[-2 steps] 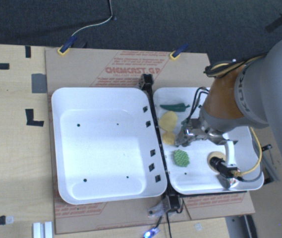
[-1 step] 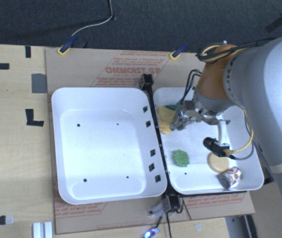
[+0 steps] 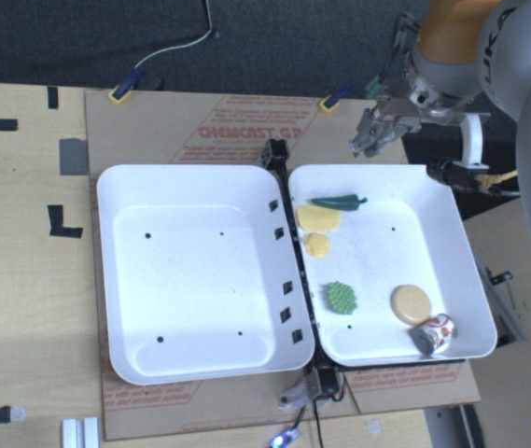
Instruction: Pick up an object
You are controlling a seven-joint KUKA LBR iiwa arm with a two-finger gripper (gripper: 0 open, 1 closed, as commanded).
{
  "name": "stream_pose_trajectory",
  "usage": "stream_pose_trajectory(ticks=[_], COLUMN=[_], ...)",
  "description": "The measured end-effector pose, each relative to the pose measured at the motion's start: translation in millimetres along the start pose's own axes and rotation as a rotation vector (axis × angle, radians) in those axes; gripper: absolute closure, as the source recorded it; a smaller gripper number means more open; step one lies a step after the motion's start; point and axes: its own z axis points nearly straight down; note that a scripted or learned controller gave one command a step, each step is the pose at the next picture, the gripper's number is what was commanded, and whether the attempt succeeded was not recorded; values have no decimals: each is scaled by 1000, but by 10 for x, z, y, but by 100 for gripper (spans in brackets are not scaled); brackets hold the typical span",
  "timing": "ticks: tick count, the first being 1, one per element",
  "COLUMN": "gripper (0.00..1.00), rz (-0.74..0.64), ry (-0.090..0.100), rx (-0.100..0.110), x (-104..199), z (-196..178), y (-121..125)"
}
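Note:
The right bin holds several small objects. A green pepper lies near its back left, with a yellow block and a smaller yellow piece just in front of it. A green knobbly ball sits lower down, a tan round disc lies to its right, and a crumpled can rests in the front right corner. My gripper hangs above the bench just behind the right bin's back rim, apart from all the objects, with nothing visible between its fingers.
The left bin stands beside the right one, joined by a black clip strip. Both rest on a cardboard sheet. A cable trails across the dark backdrop behind. The arm fills the upper right.

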Motion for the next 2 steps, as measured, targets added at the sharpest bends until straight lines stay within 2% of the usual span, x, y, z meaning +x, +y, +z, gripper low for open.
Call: stream_pose_trajectory(ticks=[1, 2], gripper=[100, 100], rz=[3, -7], ry=[0, 5], rx=[21, 8], x=[-9, 966], z=[15, -1181], y=[-37, 99])
